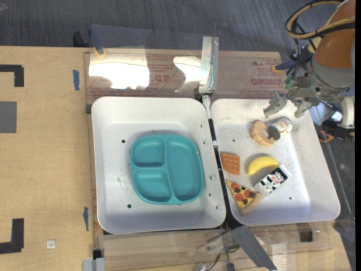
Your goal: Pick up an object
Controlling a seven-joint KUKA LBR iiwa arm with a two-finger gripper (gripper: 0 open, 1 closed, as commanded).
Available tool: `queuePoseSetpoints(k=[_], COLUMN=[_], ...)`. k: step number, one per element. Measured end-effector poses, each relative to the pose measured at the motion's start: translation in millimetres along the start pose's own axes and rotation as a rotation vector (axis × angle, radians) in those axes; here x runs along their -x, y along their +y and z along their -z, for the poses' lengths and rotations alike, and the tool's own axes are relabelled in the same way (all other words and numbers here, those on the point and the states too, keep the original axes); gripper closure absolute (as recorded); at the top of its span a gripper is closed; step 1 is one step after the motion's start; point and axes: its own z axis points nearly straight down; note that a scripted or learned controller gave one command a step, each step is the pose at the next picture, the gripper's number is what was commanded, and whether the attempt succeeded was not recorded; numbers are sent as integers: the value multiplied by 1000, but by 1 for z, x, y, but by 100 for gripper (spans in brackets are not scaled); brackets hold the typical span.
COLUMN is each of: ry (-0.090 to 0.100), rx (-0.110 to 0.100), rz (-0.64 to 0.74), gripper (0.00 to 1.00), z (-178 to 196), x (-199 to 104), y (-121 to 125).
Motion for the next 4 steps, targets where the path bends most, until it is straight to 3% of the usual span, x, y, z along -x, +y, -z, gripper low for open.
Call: queuePoseSetpoints(k=[1, 2, 3, 4], ry=[-3, 0, -2, -1], rx=[9, 3, 9, 13], rz=[68, 16, 20, 107], gripper=[0, 0, 100, 100], z=[-89, -112, -100, -21], x=[1, 3, 2, -65], y=[10, 11, 13, 28])
